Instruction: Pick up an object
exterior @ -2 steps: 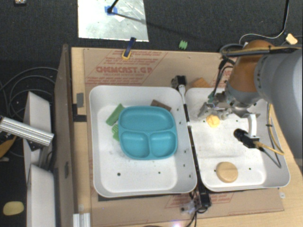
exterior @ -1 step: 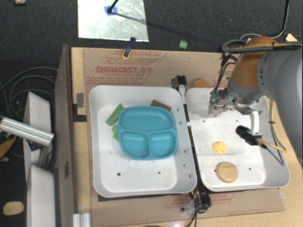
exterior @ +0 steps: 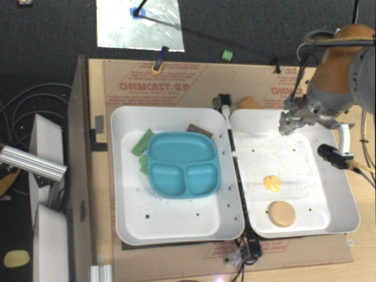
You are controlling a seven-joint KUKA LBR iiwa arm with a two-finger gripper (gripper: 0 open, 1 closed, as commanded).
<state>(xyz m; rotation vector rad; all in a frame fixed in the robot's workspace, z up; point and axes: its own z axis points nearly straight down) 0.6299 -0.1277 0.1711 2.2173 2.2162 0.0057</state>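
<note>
The arm reaches in from the right, and its gripper (exterior: 292,124) hangs over the far edge of the right bin (exterior: 305,157), near the back wall. From this slant the finger ends merge into a grey lump, so how the jaws stand cannot be told; nothing shows between them.

The nearest candidates lie in the same bin, toward its front. A small yellow lump (exterior: 272,183) sits about mid-floor, and just in front of it lies a tan round disc (exterior: 282,213), a little larger. The two are close but apart, and both are well apart from the gripper.

The yellow piece looks knobbly and light, probably a soft or foam toy food; it should give a bit under pressure and is unlikely to slip. Closing across its middle from straight above looks soundest. The tan disc looks flat and smooth, likely stiff and light; being low, it offers little side to pinch, so the fingers would have to come right down to the bin floor and close across its width, or it may squirt out.

The left bin (exterior: 126,216) holds a blue divided tray (exterior: 182,164), which lies over a green piece (exterior: 141,141) and a brown block (exterior: 200,130). The tray is wide, hard and slick, so it could be taken only by the rim; the half-covered pieces are poorer choices. An orange block (exterior: 249,103) lies on the cardboard behind the bins
</note>
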